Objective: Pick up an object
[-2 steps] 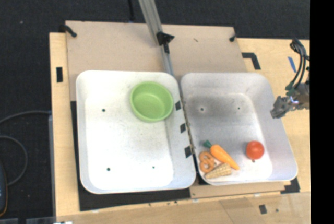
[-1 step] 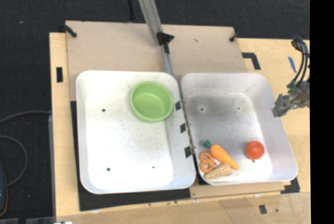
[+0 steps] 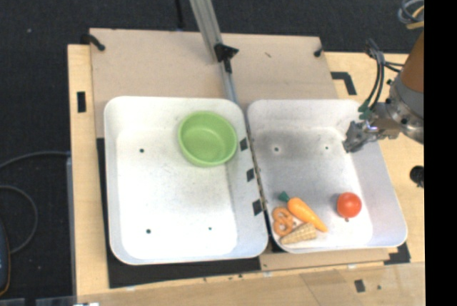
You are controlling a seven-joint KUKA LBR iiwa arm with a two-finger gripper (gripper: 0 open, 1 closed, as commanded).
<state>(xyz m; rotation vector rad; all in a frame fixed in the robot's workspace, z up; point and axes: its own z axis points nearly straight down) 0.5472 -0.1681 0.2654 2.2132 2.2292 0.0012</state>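
A green bowl (image 3: 207, 138) sits in the upper part of the left bin (image 3: 143, 226). In the right bin (image 3: 300, 155), near its front edge, lie a red tomato (image 3: 348, 205), an orange carrot (image 3: 305, 212), a pretzel (image 3: 283, 220) and a waffle cone (image 3: 300, 232). My gripper (image 3: 355, 137) hangs over the right bin's upper right part, well above the tomato in the view, with nothing visible between its fingers.
A slanted metal pole (image 3: 202, 5) rises from behind the bins, ending at a clamp between them. Brown board (image 3: 200, 65) lies behind the bins. Cables (image 3: 377, 76) run by the arm at the right.
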